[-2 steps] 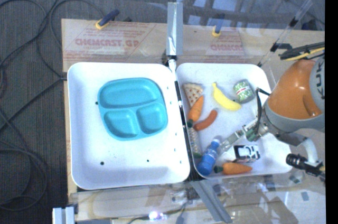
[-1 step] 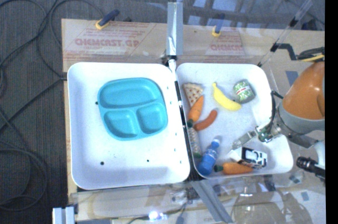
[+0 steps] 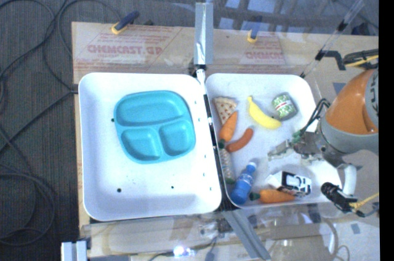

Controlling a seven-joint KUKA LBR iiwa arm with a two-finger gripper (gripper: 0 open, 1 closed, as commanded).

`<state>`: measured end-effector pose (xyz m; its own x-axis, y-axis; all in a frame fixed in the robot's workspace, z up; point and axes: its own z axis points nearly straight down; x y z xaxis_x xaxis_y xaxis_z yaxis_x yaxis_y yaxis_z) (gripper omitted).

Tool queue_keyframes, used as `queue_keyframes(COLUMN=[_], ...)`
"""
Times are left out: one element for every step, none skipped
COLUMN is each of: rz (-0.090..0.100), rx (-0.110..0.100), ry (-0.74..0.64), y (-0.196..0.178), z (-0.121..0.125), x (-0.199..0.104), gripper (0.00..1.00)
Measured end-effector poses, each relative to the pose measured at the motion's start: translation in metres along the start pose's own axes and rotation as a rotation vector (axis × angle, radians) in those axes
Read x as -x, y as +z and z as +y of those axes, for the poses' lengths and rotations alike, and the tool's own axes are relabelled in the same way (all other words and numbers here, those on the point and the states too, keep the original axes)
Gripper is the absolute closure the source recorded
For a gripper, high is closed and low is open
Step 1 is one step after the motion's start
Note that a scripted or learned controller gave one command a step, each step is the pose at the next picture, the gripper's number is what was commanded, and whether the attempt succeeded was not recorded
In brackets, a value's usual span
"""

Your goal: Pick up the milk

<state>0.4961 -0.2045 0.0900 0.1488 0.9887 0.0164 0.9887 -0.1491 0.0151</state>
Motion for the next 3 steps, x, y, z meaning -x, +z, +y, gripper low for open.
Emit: queue_keyframes(rz=[-0.006, -0.006, -0.017], rx=[-0.002, -0.005, -0.019], ry=[-0.033, -0.075, -0.160], y=[0.000, 0.001, -0.097], z=[-0.002, -0.003, -0.008], x=[0.000, 0.001, 0.014], gripper=[0.00, 0.00, 0.00])
